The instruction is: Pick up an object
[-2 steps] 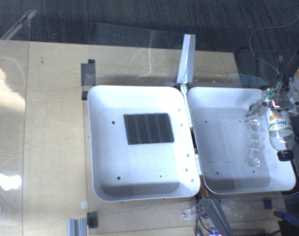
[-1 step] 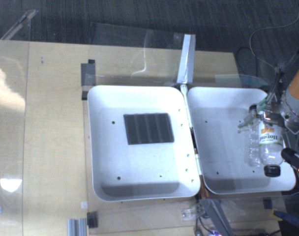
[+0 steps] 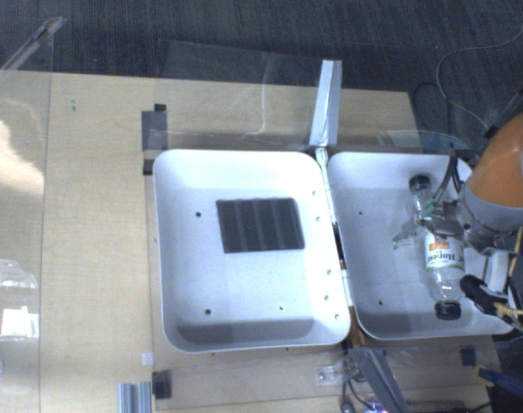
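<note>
In the right shallow white bin (image 3: 373,256), a clear plastic bottle (image 3: 442,261) with a white label and black cap lies lengthwise near the right wall. The gripper (image 3: 433,218) hovers over its far end; its opening cannot be told. The left white bin (image 3: 180,231) holds a dark ribbed rectangular pad (image 3: 260,224).

Both bins white: left bin (image 3: 184,231), right bin (image 3: 373,222). Left one carries a dark grey ribbed panel (image 3: 260,225) with lengthwise stripes. Surface (image 3: 81,231) pale tan wood-tone. Bottle (image 3: 443,261) clear, with a black cap and a white label (orange and red marks, print unreadable). Arm (image 3: 507,175) grey, orange band.
</note>
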Motion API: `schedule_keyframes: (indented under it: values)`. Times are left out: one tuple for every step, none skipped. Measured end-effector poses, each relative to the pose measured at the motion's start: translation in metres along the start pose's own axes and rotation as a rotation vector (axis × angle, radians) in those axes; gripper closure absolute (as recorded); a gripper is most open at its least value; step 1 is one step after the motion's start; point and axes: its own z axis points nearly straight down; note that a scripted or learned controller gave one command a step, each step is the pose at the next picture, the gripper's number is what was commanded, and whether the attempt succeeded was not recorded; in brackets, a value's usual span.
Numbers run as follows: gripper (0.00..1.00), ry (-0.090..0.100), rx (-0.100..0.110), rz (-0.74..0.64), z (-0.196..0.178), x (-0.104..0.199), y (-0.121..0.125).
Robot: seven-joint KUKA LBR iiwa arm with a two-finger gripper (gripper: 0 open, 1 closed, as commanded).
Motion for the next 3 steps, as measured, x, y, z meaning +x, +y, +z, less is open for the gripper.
schedule_keyframes:
  values:
    - [0.00,-0.003,-0.024,-0.044,0.008,-0.021,0.025]
    - [1.00,-0.003,-0.028,-0.048,-0.003,-0.020,0.026]
    - [1.00,0.000,-0.005,-0.123,-0.086,0.035,0.038]
